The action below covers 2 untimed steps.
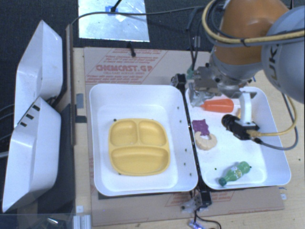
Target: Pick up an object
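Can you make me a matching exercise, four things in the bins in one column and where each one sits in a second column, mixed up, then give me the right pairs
Things:
1. yellow divided tray
2. orange carrot
3. green bottle
4. purple piece

Places:
A. near the front edge of the right bin
B. right bin, close to the divider, touching a beige ring
C. middle of the left bin
D. back of the right bin, just under the arm's wrist

Pairs: 1-C, 2-D, 3-A, 4-B
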Available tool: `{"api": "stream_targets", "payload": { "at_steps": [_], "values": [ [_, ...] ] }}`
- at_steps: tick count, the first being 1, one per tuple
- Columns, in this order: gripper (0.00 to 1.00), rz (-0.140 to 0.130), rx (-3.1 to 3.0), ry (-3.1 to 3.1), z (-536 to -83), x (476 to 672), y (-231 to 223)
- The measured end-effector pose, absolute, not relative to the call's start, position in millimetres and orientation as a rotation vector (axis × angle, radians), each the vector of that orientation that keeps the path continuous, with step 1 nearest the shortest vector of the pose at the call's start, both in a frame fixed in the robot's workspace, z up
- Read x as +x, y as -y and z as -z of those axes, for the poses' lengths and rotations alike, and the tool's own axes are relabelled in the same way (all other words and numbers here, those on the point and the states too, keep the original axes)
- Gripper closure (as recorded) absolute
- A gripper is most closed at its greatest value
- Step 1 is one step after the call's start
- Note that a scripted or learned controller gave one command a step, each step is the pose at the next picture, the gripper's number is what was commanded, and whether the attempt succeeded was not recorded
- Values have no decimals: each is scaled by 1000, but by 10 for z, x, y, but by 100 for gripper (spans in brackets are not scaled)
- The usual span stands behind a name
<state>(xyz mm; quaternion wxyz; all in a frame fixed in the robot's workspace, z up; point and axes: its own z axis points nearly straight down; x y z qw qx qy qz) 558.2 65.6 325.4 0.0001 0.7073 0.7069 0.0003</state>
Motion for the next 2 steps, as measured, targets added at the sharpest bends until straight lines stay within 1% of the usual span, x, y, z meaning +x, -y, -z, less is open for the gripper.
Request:
{"api": "stream_targets", "payload": {
  "at_steps": [1, 2],
  "values": [
    [100, 11, 2229, -2220, -2263, 5364, -238],
    [0, -1, 2221, -2221, -2304, 5380, -260]
  ]
}}
